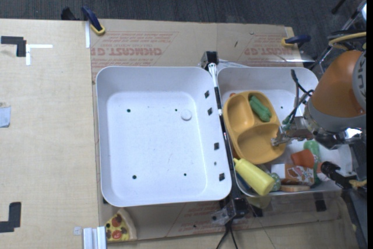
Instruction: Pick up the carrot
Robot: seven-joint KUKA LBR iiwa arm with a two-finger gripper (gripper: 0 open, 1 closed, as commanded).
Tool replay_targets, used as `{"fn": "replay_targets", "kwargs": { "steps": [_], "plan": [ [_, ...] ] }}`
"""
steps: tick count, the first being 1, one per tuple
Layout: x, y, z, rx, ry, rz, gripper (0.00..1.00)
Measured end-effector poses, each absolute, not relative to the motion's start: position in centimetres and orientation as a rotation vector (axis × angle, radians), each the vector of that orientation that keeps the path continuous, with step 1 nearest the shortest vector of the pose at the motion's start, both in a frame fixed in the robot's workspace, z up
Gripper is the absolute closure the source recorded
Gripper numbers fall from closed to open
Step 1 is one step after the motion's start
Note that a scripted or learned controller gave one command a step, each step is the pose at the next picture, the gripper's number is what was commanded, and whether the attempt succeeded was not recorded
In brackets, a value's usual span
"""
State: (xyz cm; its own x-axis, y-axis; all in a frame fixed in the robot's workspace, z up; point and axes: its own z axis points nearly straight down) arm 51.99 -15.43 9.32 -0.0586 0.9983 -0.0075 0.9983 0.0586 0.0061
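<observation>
Grey arm low over the right bin, carrot just beside it

Cardboard-covered counter (46,143) carries two shallow white bins side by side. The left bin (116,183) has a small pale disc (186,115) on its floor. The right bin (271,80) is crowded, and the arm (341,90), grey with its orange band, reaches in from the right above it. A yellow divided dish (247,131) lies tilted in that bin with a green vegetable (261,108) in its upper compartment. Below the dish lies a yellow bottle-like toy (254,176). The end effector (285,136) sits at the dish's right rim; whether its fingers are apart or together I cannot tell. The carrot (304,158), an orange piece with what may be a green top, lies just below and to the right of the end effector, near the bin's lower right corner, beside a printed packet (298,175).
</observation>
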Motion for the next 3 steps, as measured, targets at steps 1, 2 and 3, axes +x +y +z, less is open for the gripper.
{"fn": "replay_targets", "kwargs": {
  "steps": [1, 2, 3],
  "plan": [
    [56.1, -11.5, 9.2, 2.602, 1.751, -0.006, 1.0],
    [56.1, -11.7, 10.1, 2.6, 1.75, -0.011, 1.0],
    [58.8, -6.9, 21.6, 2.819, 1.39, -0.006, 1.0]
  ]
}}
